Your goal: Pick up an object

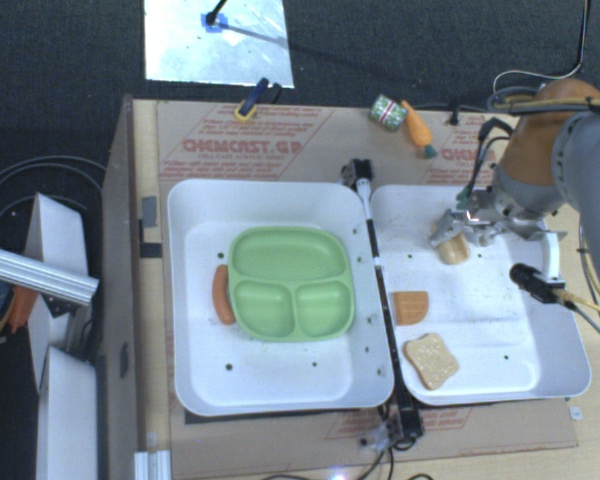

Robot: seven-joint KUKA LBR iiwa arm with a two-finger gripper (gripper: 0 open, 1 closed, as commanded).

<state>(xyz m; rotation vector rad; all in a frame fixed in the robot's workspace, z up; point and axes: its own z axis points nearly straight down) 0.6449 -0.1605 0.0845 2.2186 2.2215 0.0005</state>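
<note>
Hand [458, 230] low in the right bin [560, 363], at its far left part, directly over a small tan lump [453, 251]. Lump touching or just under the fingertips; spread of the fingers not readable from this slant, so grip state cannot be told. No object seen clamped.

Also in the right bin: orange slab [410, 307] near the divider, slice of bread [431, 360] nearer the front, both well apart from the hand. Left bin [195, 368] carrying a green divided plate [290, 283] with a sausage [221, 295] just beside its left rim.

Risks, as judged:
- Lump small and rounded; likely to squirt sideways or roll if fingers close off-centre.
- Hand close to the bin floor; further descent could jam fingertips against the plastic.
- Dangling cable near the wrist could snag on the bin wall during lift.
- Flat slab and bread sit low; poor purchase if chosen instead.

Surface and room: bins resting on a printed cardboard sheet [280, 138] over the table. Small can [388, 111] and toy carrot [418, 128] on the cardboard behind the bins, clamp [252, 101] at the far edge. Dark carpet beyond, silver panel [220, 28] on it, cables and white boxes at left.
</note>
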